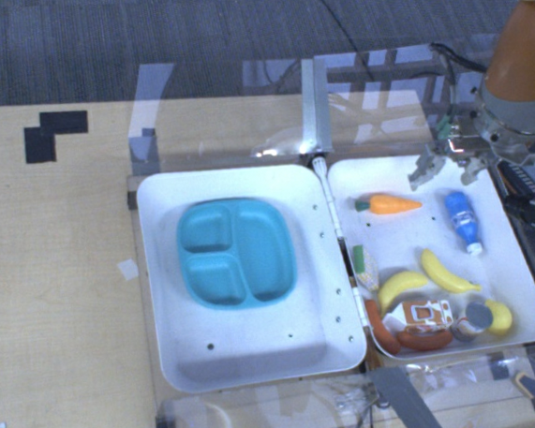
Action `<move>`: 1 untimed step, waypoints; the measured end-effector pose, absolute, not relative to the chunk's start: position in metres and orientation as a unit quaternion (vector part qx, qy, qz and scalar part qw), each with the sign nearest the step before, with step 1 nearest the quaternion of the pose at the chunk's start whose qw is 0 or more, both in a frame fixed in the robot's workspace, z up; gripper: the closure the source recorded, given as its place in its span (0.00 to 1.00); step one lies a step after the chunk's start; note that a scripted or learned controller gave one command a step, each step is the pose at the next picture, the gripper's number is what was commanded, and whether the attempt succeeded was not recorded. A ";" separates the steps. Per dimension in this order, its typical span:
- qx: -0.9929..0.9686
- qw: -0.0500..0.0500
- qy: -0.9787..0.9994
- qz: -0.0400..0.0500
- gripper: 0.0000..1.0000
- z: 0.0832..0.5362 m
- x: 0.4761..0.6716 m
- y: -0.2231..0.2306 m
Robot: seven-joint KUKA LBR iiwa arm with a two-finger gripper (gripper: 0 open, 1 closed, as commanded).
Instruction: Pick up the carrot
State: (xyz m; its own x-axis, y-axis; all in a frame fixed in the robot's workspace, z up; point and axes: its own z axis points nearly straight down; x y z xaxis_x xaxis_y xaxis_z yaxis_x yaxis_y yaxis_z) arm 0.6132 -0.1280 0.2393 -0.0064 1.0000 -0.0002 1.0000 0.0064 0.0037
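The carrot [394,205] is orange with a small green end pointing left, and it lies flat in the upper part of the right bin [526,259]. My gripper [449,168] hangs above that bin's back right area, up and to the right of the carrot. Its two grey fingers [423,171] are spread apart and open, with nothing between them.
A blue bottle [462,219] lies right of the carrot. Two bananas [447,274], a red sausage and a small box crowd the right bin's front. The left bin [162,294] holds a blue divided plate [237,252]. Cables run behind the bins.
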 end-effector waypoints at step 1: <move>0.651 0.003 0.759 0.002 0.00 0.107 0.647 -0.105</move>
State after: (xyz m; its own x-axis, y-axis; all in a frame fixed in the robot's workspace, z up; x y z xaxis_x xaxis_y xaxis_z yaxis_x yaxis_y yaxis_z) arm 0.6466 -0.1050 0.1071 -0.1537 0.9881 -0.0018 0.9881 0.1537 0.0065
